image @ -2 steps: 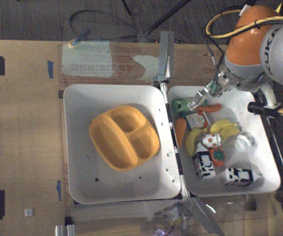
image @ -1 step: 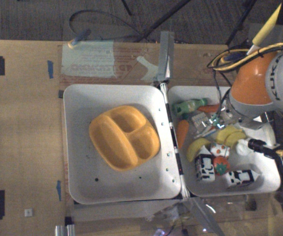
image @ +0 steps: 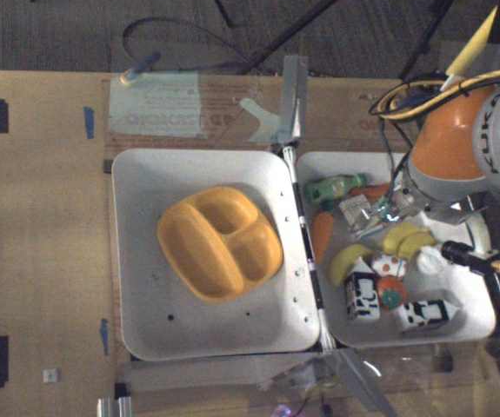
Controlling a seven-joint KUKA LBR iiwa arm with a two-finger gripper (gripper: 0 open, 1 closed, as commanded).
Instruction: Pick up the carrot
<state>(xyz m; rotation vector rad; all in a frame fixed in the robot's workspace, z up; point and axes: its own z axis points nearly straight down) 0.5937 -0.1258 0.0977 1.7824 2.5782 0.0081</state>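
Standing by the tabletop [image: 41, 259], nearest to me are two little black-and-white cartons: one upright-ish [image: 362, 298] and one lying on its side [image: 424, 314], both along the front of the right bin [image: 484, 320]. Between them there's a small red-and-green thing [image: 390, 292], can't tell what it is. Just behind those, a couple of yellow bananas [image: 350, 261] and [image: 408, 241].

The carrot [image: 322, 234] lies against the left wall of that right bin, pointing front to back, right next to the divider between the bins. A green bottle [image: 335, 188] lies on its side past the carrot's far end.

The left bin [image: 136, 320] has a yellow divided dish [image: 219, 242] sitting in the middle.

The arm [image: 458, 146] leans in from the right, its orange band over the back of the right bin, wrist angled down and toward the left. The claw [image: 370, 214] hangs low over the clutter beside the carrot, not on it. It's a shiny blur, so I honestly can't tell how it's set.
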